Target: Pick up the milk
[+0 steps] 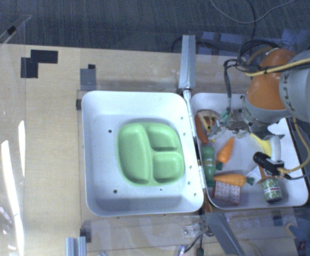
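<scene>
1 arm | end effector (233,124) at right bin (243,158) far end, grip: can't tell | milk (227,194), prob. the carton, lies nearward past carrot (230,179)

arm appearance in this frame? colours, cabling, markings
Grey arm with a rounded orange band above the wrist. Beside the band, black cables loop down toward the gripper, which looks small, dark and metallic. The view is too blurred to make out markings.

Gripper (233,122) is over the far end of the right bin (296,188). Hot dog (205,122) just view-left of it, tilted carrot (225,150) just camera-side, green bottle (208,162) near. Second carrot (232,179), red box (227,194) and jar (272,190) are farther camera-side. Green tray (150,152) well view-left, in the left bin (98,191).
</scene>
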Available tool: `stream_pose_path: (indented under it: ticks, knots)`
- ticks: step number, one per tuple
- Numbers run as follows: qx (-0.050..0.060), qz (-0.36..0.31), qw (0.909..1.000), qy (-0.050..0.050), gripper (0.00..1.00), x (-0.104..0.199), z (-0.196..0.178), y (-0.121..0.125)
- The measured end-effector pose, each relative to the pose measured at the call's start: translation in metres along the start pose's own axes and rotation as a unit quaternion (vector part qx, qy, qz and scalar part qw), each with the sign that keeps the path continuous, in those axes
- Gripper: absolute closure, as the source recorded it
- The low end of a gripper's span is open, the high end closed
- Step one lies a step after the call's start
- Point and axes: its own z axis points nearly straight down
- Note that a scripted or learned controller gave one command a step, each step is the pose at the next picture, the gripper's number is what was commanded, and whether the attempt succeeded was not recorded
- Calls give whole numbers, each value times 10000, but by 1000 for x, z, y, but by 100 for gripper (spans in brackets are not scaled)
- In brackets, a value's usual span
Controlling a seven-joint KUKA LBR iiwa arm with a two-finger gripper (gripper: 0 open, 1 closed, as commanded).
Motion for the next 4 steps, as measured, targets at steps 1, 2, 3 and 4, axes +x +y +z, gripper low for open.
stream_pose_path:
  ticks: [1,2,3,4]
  knots:
    - [58,-183,9998,25,0,-42,24,38]
    - [70,-1500,9887,1,0,-40,23,28]
    - [439,-1600,9858,267,0,-70,25,55]
    - [435,-1831,9820,178,0,-67,26,52]
